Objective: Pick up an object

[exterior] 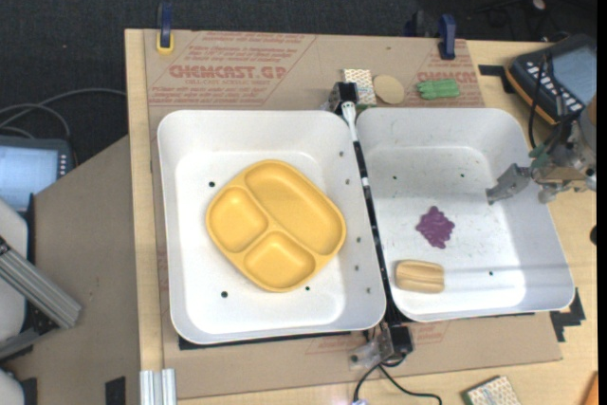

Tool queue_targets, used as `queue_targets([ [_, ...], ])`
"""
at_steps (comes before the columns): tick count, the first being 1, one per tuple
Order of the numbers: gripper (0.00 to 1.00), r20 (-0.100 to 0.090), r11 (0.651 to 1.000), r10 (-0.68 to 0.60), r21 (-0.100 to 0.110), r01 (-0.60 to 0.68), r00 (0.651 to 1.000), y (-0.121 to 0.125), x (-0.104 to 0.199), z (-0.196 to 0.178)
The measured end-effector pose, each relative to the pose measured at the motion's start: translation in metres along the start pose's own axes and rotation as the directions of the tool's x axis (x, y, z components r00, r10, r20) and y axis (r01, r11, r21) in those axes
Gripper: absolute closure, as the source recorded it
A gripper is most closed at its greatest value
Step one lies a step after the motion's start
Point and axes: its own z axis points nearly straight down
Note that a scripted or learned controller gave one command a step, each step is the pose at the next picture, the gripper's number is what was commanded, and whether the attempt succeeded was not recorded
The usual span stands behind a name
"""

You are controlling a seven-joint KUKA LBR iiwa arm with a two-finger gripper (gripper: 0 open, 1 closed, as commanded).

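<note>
The right bin holds a purple bunch of grapes near its middle and a tan bread roll near its front left. A yellow three-compartment plate lies in the left bin. My gripper hangs over the right side of the right bin, to the right of the grapes and a little behind them. It touches neither the grapes nor the roll. Nothing shows in its grasp.
Behind the bins, a tan round piece and a green piece lie on the cardboard bench top. Blue clamps hold the back edge. A dark device sits at the far right.
</note>
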Motion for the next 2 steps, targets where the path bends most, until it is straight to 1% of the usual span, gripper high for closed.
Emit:
queue_targets([
  [1,0.0,-0.002,1.0,-0.007,0.002,0.007,1.0,-0.013,0.104,0.106],
  [2,0.0,0.002,1.0,-0.002,-0.005,0.002,1.0,0.017,0.105,0.102],
])
